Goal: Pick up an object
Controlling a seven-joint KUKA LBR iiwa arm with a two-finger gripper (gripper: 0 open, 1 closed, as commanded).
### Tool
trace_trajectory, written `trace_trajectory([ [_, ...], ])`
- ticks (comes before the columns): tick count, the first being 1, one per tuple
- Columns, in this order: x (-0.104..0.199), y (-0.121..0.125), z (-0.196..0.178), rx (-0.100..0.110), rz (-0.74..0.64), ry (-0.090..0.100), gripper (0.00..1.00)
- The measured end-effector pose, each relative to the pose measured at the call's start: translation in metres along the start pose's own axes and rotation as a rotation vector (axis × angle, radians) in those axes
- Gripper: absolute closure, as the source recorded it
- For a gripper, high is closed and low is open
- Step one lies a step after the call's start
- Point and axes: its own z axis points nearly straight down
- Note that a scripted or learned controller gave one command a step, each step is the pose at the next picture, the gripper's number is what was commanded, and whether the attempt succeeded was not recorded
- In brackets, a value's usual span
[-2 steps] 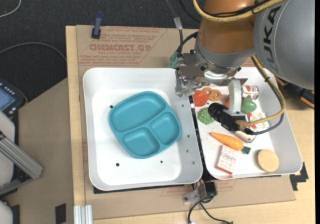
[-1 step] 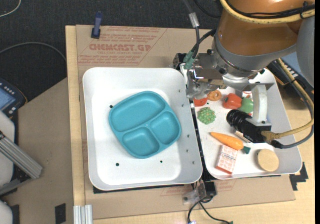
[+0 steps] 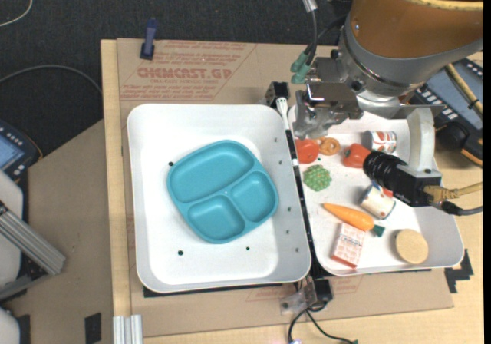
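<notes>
A brown board (image 3: 192,70) printed with red lettering lies on dark carpet (image 3: 61,28) and carries two shallow white bins side by side. Nearest, in the right bin (image 3: 449,254), a round tan disc (image 3: 411,246) sits by the near right corner, and a red-and-white packet (image 3: 349,246) lies at the near edge. Just beyond them lies an orange carrot (image 3: 348,216), and past it a green broccoli piece (image 3: 316,177) close to the bin's left wall. The left bin (image 3: 146,181) holds a teal three-compartment plate (image 3: 222,191) at its middle. Farther back in the right bin are a red piece (image 3: 356,155), a small can (image 3: 381,140) and an orange ring (image 3: 331,146). The gripper (image 3: 308,135) hangs over the far left corner, just above a red-orange object (image 3: 307,151); whether it is clamped or spread cannot be told.
</notes>
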Motion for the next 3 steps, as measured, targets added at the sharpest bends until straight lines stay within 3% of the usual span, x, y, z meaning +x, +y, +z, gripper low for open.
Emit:
trace_trajectory([
  [1, 0.0, 0.001, -0.007, 0.004, 0.001, -0.003, 1.0],
  [2, -0.05, 0.0, 0.019, 0.012, 0.006, -0.004, 1.0],
  [3, -0.184, -0.001, 0.047, 0.012, 0.014, -0.005, 1.0],
])
